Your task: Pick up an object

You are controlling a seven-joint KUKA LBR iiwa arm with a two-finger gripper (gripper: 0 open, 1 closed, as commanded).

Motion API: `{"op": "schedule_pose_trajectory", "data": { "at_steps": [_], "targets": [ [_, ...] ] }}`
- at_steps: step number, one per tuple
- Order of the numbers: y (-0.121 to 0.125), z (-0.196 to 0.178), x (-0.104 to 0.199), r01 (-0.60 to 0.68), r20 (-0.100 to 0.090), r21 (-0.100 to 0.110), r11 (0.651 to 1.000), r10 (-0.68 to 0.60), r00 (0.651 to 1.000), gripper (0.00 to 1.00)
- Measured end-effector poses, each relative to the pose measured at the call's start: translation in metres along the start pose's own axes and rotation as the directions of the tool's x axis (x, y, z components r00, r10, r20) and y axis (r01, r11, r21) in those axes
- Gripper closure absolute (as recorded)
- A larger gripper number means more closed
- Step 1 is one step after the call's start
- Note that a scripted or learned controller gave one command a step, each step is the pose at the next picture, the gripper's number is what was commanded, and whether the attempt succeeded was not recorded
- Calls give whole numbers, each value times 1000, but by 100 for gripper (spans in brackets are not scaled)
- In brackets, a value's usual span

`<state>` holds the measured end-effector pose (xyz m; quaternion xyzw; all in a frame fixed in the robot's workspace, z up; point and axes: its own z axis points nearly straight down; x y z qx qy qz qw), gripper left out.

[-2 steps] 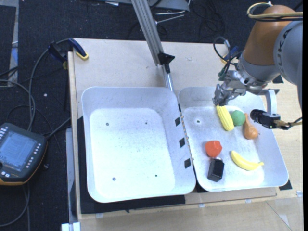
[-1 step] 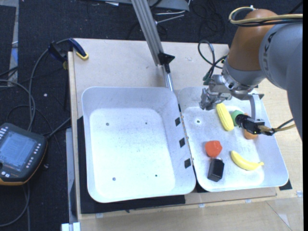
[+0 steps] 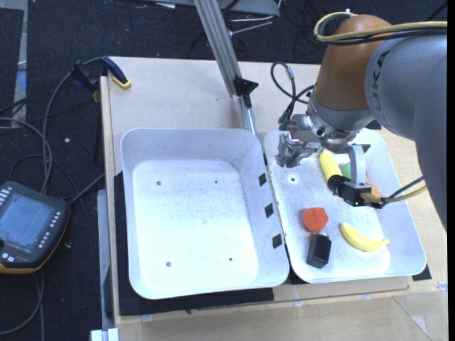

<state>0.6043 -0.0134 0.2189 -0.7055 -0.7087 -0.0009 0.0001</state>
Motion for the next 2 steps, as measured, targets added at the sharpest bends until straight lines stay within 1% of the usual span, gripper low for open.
{"op": "schedule_pose_trajectory", "data": {
  "at_steps": [2],
  "targets": [
    [-17, 6, 95, 0, 0, 2, 1000, 0, 1000, 100]
  ]
}}
